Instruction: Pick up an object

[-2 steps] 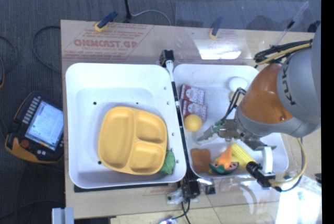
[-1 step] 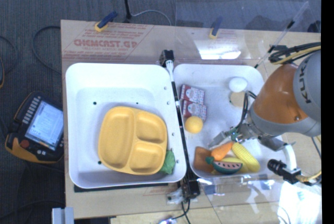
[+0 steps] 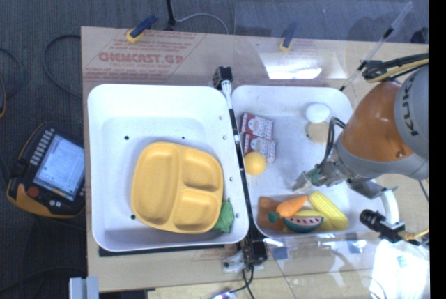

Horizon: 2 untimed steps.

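The end effector (image 3: 315, 179) hung low in the right bin (image 3: 289, 99), just above the corn (image 3: 327, 210). Whether it was open or gripping anything could not be told.

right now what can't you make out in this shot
- Gripper: small and blurred in the camera view, above the corn cob; whether it is open or shut cannot be told.
- Green item: mostly under the yellow divided tray, so what it is stays unclear.
- Print on the two small cartons: too small to read.
- White round object: overexposed, no detail.
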Motion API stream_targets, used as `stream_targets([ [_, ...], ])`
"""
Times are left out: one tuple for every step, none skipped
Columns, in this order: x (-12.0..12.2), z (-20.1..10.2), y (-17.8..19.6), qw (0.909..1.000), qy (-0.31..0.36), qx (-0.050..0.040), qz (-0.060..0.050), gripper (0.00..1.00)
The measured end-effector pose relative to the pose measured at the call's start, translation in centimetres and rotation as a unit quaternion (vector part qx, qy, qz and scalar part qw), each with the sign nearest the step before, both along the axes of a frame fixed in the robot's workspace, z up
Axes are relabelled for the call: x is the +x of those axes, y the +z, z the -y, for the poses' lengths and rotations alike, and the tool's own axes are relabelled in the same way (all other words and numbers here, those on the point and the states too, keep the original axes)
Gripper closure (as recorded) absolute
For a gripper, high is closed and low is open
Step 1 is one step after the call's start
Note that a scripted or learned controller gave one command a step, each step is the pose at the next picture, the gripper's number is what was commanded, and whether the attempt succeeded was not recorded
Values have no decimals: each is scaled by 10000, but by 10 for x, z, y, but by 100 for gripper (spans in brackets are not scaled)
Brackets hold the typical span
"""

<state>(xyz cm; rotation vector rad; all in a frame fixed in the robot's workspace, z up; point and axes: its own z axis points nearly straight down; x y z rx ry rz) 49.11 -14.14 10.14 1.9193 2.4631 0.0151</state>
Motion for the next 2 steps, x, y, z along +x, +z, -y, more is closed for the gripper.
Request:
stream_targets([
  [31, 1, 160, 9998, 186, -17, -34, 100],
  [50, -83, 128, 9987, -503, 25, -123, 100],
])
